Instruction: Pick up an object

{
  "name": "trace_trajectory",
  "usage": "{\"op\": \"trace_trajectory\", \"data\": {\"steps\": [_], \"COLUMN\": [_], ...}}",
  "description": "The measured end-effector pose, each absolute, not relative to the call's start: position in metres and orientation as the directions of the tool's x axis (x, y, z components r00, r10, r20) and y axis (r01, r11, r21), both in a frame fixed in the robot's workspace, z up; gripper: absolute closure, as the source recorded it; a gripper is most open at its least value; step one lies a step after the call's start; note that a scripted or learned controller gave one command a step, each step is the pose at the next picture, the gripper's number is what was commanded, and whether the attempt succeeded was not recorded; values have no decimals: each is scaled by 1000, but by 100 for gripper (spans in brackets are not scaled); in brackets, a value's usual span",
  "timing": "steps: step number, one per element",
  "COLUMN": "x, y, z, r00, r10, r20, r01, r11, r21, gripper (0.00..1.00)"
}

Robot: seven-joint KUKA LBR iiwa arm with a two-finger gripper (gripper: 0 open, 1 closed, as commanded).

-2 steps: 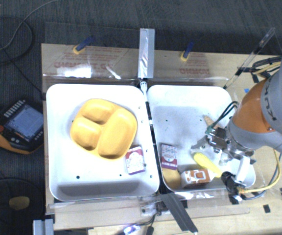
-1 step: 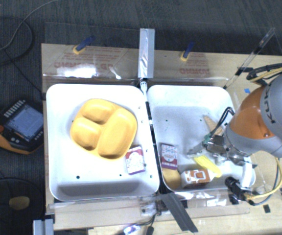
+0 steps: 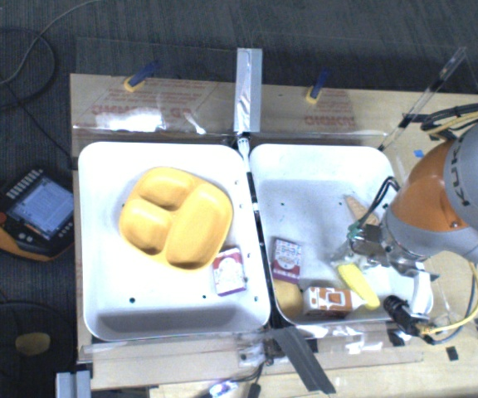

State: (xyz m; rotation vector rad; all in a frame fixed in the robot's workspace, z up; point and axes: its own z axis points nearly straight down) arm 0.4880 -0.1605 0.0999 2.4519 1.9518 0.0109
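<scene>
On the worktop, the left bin [image 3: 106, 305] carries a large yellow divided dish [image 3: 175, 216], lying upside down near the bin's middle and leaning toward its far edge, and a small red-and-white packet [image 3: 229, 272] just beside the dish's near right corner, close to the wall shared with the other bin. Neither lies within easy reach of an arm that enters from the right, which likely explains why the work is going on elsewhere. In the right bin [image 3: 305, 177], the loose things crowd the near edge: a small maroon packet [image 3: 287, 258] by the shared wall, a round tan piece [image 3: 286, 293] tucked in the near left corner, a brown carton [image 3: 329, 301] lying on its side next to it, and a yellow banana-shaped toy [image 3: 358, 285] slanting beside the carton's right end. The gripper [image 3: 363, 243] hangs low over the bin's right side, just above the banana's far end, so the banana looks like the intended pick. Whether the fingers are spread or closed I cannot tell; the wrist hides them. Nothing is visibly held.
</scene>
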Motion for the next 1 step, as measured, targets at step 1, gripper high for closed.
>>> {"op": "trace_trajectory", "data": {"steps": [1], "x": [529], "y": [-118], "z": [233], "r00": [222], "r10": [975], "r20": [-5], "r01": [975], "r11": [-222], "r21": [-1], "gripper": [100]}}
